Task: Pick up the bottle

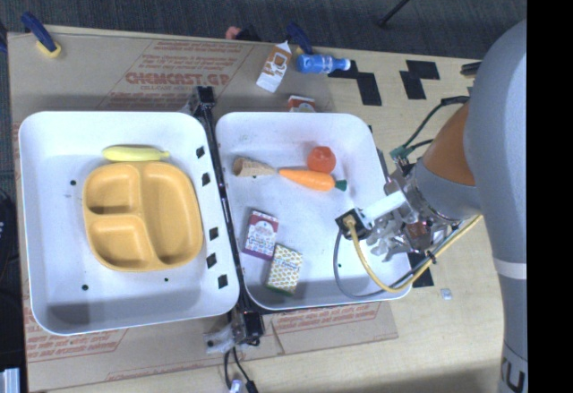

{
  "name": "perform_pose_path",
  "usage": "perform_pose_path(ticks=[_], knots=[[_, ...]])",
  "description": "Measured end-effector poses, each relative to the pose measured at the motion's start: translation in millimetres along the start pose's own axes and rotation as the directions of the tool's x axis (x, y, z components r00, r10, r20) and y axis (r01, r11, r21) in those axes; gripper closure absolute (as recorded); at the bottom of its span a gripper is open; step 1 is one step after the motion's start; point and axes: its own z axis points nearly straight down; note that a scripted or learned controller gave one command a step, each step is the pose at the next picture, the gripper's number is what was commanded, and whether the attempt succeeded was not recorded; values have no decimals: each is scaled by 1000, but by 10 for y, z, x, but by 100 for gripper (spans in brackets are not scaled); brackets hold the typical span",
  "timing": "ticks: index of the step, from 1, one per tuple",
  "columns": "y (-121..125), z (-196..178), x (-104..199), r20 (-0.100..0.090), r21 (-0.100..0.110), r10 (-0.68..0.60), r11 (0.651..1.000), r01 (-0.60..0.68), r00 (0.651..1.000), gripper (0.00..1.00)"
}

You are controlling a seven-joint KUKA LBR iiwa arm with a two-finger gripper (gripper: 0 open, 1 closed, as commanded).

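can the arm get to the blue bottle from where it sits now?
Probably yes. The small blue plastic bottle lies on its side on the bare bench beyond the right white bin, nothing on top of it. The end effector sits over that bin's right rim, apart from it.

Grey arm [506,167], orange band, yellow cable

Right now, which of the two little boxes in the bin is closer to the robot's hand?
The yellow-green box. It lies lower and further right than the purple box, so it is nearer the end effector.
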Motion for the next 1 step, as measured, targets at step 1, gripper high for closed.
perform_pose_path(ticks=[1], knots=[[88, 129, -20, 2, 1, -1, 1000, 1, 1000, 100]])
